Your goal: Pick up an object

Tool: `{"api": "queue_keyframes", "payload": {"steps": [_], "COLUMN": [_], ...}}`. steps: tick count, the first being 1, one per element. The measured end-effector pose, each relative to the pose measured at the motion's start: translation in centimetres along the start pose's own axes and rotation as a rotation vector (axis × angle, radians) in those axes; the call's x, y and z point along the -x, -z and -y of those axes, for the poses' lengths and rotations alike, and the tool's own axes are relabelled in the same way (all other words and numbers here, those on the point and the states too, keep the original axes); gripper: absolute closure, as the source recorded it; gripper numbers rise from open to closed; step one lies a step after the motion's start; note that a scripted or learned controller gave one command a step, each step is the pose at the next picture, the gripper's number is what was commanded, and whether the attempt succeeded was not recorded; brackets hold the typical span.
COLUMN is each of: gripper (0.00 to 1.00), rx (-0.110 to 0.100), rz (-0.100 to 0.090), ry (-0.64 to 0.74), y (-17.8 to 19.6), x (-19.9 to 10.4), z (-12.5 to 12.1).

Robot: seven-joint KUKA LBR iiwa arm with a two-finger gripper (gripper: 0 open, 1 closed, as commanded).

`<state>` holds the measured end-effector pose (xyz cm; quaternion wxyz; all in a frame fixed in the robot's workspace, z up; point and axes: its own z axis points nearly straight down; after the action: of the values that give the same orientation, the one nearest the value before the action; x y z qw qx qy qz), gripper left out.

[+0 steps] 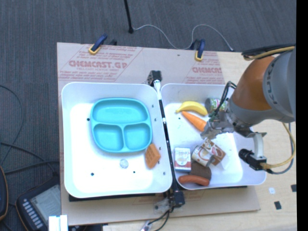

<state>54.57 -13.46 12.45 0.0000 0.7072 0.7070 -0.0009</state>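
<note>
My gripper (210, 130) hangs low over the middle of the right bin (250, 177). It sits just right of the orange carrot (195, 121) and just above a brown and white packet (209, 154). A yellow banana (191, 107) lies behind the carrot, and a green can (213, 103) is partly hidden by the wrist. A small red and white box (182, 158) and a red sausage (194, 180) lie near the front wall. I see nothing lifted off the bin floor.
The left bin (72, 177) holds a blue divided plate (120, 125), an orange wafer-like piece (152, 155) and a small clear disc (124, 163). A black bar (163, 124) runs between the bins. Two clamps (198, 49) grip the board's far edge.
</note>
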Motion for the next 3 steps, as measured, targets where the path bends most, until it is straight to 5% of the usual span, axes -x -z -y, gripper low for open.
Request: {"api": "queue_keyframes", "payload": {"steps": [1,2,3], "gripper": [0.00,0.00,1.00], "rx": [0.000,0.031,0.034], "rz": [0.000,0.013,0.018], "ry": [0.000,-0.001,-0.005], "y": [0.0,-3.1,-2.1], "x": [0.0,-2.2,-2.0], "z": [0.0,3.2,3.2]}}
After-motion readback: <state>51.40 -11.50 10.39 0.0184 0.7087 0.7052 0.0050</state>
